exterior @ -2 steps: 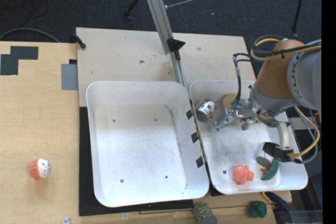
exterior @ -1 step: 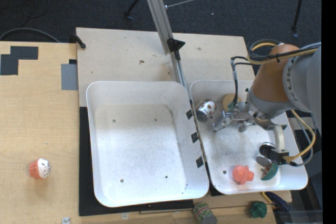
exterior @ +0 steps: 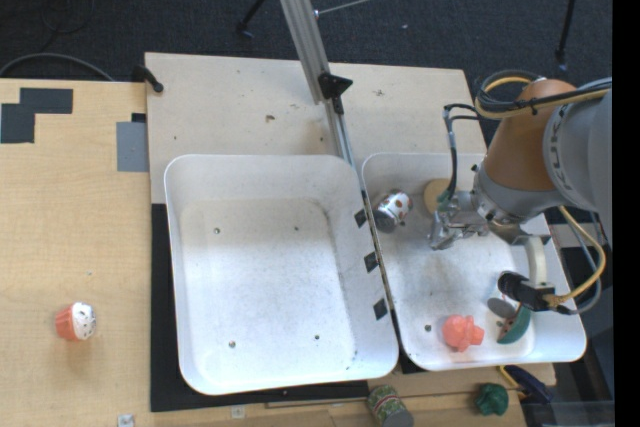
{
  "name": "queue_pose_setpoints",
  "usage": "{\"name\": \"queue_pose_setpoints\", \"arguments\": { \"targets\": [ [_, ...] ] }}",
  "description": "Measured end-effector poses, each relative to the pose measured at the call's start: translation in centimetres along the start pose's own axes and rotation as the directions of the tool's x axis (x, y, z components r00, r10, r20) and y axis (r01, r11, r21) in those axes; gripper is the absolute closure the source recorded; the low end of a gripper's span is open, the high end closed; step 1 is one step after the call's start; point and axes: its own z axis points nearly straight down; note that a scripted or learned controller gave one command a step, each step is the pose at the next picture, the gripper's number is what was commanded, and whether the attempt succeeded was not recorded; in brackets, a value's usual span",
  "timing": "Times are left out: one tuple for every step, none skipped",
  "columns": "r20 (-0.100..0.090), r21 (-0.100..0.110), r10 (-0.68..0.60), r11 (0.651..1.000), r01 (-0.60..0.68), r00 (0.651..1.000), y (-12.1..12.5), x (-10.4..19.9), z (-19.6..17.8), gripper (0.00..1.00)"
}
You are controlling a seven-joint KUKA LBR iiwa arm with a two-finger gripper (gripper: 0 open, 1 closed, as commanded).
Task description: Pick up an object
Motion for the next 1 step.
{"name": "queue_pose_setpoints", "arguments": {
  "targets": [
    [0.001,-0.006,-0.008,1.0,0.008,1.0,0.44,0.44,-6.13,1.0]
  ]
}}
